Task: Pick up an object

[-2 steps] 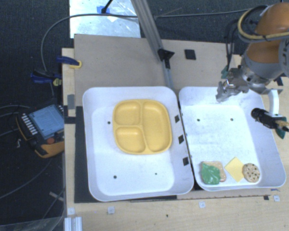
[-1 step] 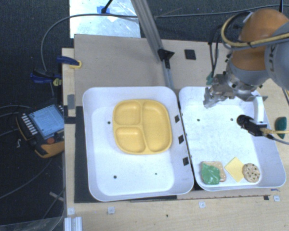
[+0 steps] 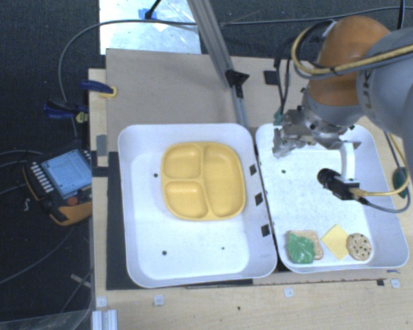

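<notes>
Camera view is looking down on the bench, and at the near edge of the right bin point(image 3: 304, 201) three small food pieces are lying in a row: a green-topped piece point(image 3: 302, 247), just beside it a yellow cheese slice point(image 3: 335, 242), and next a round cookie point(image 3: 358, 246). They are sitting close together, and I cannot say if they are touching. Any of them can be the thing to pick.

In the left bin point(image 3: 193, 256) a yellow divided plate point(image 3: 204, 181) is lying flat, near the middle.

Farther back, the gripper point(image 3: 284, 143) is hanging over the far part of the right bin, well apart from the three pieces, and nothing is showing in it. Whether it is apart or together I cannot tell, because the wrist is covering it.

In my judgement the task is at the approach step; no grasp is happening. The next move is calling for the arm to travel toward the near edge, to choose one piece, and to come down straight over it. The pieces are looking flat and low, so the grasp is probably needing a descent almost to the bin floor, without pushing the neighbours.
</notes>
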Robot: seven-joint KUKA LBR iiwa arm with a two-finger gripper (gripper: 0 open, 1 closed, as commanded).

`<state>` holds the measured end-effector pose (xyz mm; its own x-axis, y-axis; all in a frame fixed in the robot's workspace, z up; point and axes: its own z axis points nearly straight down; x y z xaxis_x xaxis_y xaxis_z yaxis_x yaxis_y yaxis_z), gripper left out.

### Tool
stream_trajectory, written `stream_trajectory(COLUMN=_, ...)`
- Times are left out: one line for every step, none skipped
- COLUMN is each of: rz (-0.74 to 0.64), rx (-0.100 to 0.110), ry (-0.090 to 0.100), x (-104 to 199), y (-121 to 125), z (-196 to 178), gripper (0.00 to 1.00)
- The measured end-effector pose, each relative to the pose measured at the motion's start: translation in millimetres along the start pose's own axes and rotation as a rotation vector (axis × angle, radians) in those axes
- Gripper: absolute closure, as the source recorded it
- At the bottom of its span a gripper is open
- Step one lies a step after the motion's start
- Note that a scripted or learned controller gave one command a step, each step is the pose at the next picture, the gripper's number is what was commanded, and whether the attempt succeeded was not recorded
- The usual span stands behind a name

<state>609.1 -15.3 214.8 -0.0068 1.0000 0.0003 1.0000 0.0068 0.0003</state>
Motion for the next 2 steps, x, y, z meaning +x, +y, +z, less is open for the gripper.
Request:
stream_trajectory(rz=-0.002, rx=0.001, ry=0.001, x=57, y=-15, z=5, gripper=1.0)
stream_trajectory(rz=-0.002, rx=0.001, ry=0.001, x=109, y=-28, z=8, gripper=1.0)
